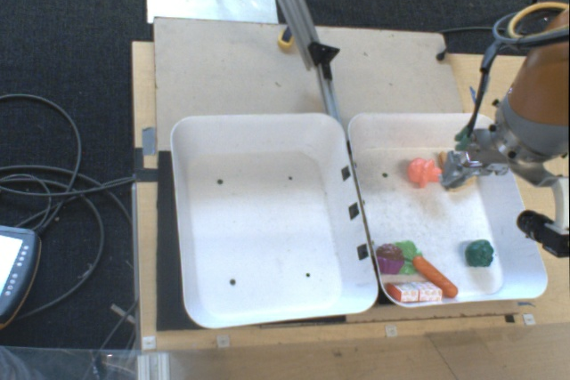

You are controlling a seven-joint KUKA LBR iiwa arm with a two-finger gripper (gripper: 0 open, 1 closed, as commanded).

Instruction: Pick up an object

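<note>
The hand sits low in the right bin, just beside a pink-orange lump that lies near the bin's far side; whether the two touch is hard to say, and I cannot tell how the hand is set — the view is too small and slanted for that. The lump looks like the nearest thing to take, so the step in hand is most likely closing on it. To do that well, the hand should be centred over the lump rather than off to its right, come straight down until it nearly meets the bin floor, and only then close, so the rounded shape is caught across its middle and not squeezed out sideways. A slow lift follows, with a look to see whether the lump comes up. The other things — a green ball toward the right wall, and a carrot, a purple piece and a small box crowded at the near edge — lie well apart from the hand and are no hindrance. The left bin on the tabletop plays no part now.
</note>
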